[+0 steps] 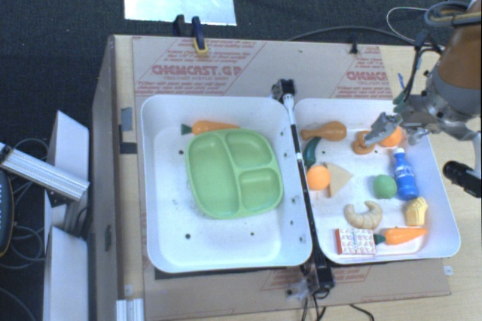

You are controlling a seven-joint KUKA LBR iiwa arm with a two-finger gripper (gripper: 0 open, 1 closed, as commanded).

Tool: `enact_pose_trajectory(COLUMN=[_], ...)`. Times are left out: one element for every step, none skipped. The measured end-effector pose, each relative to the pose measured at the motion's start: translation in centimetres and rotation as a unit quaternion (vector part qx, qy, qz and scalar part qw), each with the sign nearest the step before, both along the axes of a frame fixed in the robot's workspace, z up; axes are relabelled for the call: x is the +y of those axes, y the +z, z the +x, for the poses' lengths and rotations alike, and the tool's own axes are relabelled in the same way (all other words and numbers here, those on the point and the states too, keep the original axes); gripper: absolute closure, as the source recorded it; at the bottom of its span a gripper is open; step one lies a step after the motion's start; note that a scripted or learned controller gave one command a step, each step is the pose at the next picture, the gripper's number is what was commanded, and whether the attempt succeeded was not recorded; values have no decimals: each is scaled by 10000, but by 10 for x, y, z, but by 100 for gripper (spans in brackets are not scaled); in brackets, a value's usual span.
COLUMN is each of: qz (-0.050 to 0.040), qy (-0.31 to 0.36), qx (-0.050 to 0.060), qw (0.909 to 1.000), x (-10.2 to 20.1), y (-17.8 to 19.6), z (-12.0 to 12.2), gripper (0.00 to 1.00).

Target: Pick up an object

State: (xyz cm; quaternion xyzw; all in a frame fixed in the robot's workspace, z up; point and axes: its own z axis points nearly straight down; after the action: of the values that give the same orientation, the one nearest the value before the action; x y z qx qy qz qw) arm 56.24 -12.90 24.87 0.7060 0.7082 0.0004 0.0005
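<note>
Two white bins [162, 161] are carried by the worktop [226, 63]. Over the right bin's orange ring [364, 145], the gripper [382, 128] is poised; its spread cannot be told. Crowded neighbours could be nudged.

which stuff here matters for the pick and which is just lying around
In play: gripper over the right bin, by the orange toy and brown ring.

Lying about: green tray, carrot, croissant, blue bottle, green ball.
</note>
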Motion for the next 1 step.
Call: enact_pose_trajectory(qz=[-7], qy=[-15], qx=[8], qw=[10000], x=[-67], y=[-62], z=[10], gripper=[0])
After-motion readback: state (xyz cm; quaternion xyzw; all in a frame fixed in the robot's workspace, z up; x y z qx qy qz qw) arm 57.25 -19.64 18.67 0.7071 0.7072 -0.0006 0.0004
